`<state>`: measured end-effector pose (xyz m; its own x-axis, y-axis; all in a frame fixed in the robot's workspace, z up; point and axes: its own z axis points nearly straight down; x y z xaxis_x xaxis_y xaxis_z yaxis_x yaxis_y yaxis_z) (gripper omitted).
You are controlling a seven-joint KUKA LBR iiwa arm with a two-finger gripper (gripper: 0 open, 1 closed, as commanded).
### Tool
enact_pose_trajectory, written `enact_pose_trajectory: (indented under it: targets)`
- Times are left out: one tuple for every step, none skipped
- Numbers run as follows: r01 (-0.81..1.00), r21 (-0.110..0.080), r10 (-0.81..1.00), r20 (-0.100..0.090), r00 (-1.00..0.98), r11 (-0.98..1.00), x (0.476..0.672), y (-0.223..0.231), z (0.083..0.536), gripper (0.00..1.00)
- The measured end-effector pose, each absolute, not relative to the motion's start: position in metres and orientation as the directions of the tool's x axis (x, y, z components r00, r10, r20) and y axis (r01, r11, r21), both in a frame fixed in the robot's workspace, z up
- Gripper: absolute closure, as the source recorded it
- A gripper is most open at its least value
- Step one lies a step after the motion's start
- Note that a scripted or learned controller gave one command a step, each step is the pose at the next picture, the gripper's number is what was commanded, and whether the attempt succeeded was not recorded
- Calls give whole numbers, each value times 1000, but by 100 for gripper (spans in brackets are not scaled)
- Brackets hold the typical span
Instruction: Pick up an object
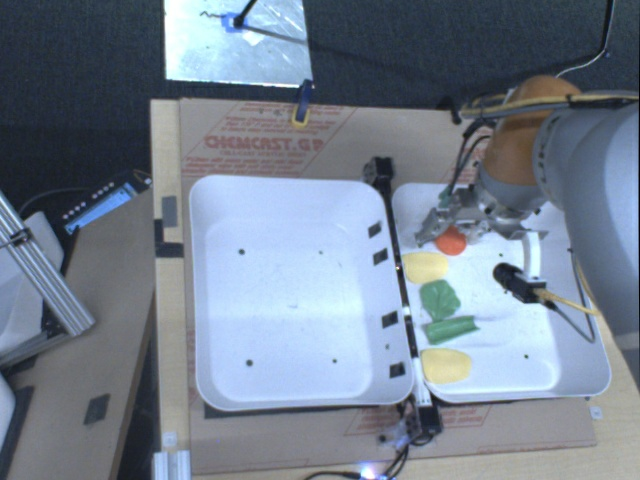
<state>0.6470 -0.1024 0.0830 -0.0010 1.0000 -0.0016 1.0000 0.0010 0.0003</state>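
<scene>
Red object: small, round, orange-red; lies in the right bin, near its upper left corner, directly below the hand and touching or just under its tip.
Hand: low over the upper left part of the right bin, tip at the red object; metal parts blur together, so I cannot tell whether it is spread or pressed together, nor whether the red object sits between its parts.
Arm: grey, large in the right of the view, orange band above the wrist; reaches in from the right and bends down into the right bin.
Yellow piece, upper: pale yellow, oval; just below and left of the red object, against the bin's left wall.
Green lump: crumpled, dark green; just below the upper yellow piece.
Green strip: long, lighter green, lying slantwise; touching the lump's lower edge.
Yellow piece, lower: rounded; near the bin's lower left corner, just below the green strip.
Black part: dark, short cylinder with a yellow cable; hangs over the right half of the right bin.
Right bin: white, shallow; holds all the items above.
Left bin: white, shallow; beside the right bin, joined by black clips along the shared edge.
Table: tan board with red print under both bins.
Foil sheet: silver square on dark floor above the table.
</scene>
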Motion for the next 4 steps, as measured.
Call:
enact_pose_trajectory:
  targets:
    - [1000, 6, 1000, -1, -4, 4, 649, -102, 96, 100]
    - [1000, 5, 1000, -2, -4, 4, 649, -102, 96, 0]
    - [1000, 9, 1000, -2, -6, 6, 650, -102, 107, 100]
    - [1000, 8, 1000, -2, -6, 6, 650, -102, 107, 0]
